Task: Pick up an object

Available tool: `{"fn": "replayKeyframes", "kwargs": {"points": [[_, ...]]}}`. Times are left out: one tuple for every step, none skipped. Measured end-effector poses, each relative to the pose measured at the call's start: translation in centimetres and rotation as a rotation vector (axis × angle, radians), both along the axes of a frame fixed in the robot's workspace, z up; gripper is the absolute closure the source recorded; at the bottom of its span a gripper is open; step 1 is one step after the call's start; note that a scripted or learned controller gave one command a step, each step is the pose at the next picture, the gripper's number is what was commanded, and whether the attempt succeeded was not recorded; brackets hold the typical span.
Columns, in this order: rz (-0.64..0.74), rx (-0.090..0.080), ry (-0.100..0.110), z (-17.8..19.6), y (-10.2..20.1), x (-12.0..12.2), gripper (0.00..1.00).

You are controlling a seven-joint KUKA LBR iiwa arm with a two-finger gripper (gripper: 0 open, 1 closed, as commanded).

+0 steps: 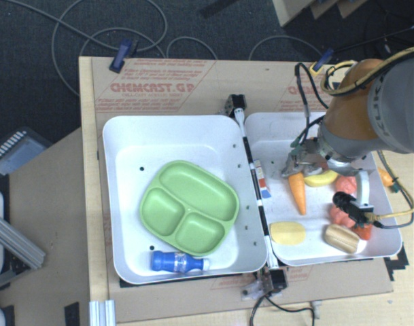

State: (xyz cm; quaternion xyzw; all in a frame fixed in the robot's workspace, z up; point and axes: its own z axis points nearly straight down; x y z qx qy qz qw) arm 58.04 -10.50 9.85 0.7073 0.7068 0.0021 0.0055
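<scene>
The right bin [274,131] holds several toy foods. An orange carrot [298,194] lies near its middle, pointing toward the front. A yellow banana [322,178] lies just right of the carrot's top. My gripper [300,163] hangs low right above the carrot's thick end and the banana's left tip, close to both. I see nothing lifted off the bin floor. Red pieces [345,214] lie further right, partly hidden by a black part of the arm. A pale yellow oval [288,233] and a tan bread roll [342,238] rest near the front wall.
The left bin [125,141] holds a green divided plate [188,208] and a blue bottle [178,262] lying at its front. The grey arm [390,107] with its orange band covers the right bin's far right side. Cables run along the back of the bench.
</scene>
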Motion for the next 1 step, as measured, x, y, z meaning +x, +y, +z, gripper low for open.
{"fn": "replayKeyframes", "kwargs": {"points": [[0.002, 0.005, 0.009, 8.66, 6.15, -4.51, 1.0]]}}
